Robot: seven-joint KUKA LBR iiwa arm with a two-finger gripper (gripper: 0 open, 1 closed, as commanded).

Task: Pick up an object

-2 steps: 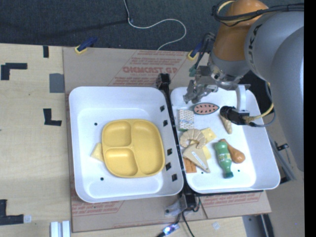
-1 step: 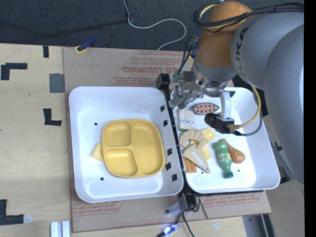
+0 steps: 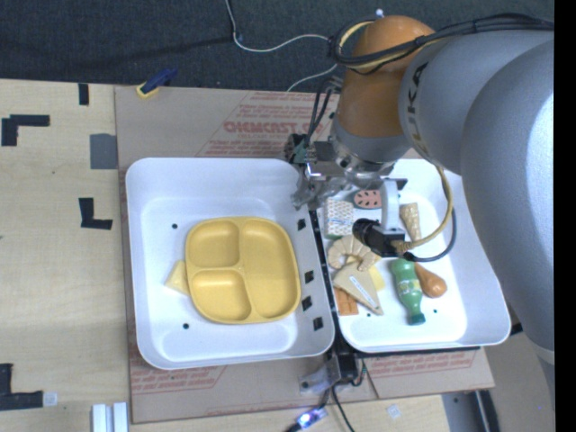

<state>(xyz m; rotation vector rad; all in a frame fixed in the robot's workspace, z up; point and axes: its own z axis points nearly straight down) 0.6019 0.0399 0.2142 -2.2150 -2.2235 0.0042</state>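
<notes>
Hanging over the right bin [image 3: 450, 329] with its fingers' state impossible to tell, the hand [image 3: 346, 185] is sitting just above the clutter, the green bottle [image 3: 408, 293] lying lengthwise nearer the camera.

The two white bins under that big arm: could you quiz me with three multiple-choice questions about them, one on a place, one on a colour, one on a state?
1. Where does the divided plate lie?
A. in the left bin
B. in the right bin
C. on the cardboard outside the bins

2. What colour is the bottle in the right bin?
A. red
B. green
C. blue

3. How does the divided plate lie?
A. face up, hollows showing
B. upside down
C. standing on its edge

Answers:
1 A, the plate fills the middle of the left bin.
2 B, the bottle is green, beside an orange piece.
3 A, its three hollows face the camera.
</notes>
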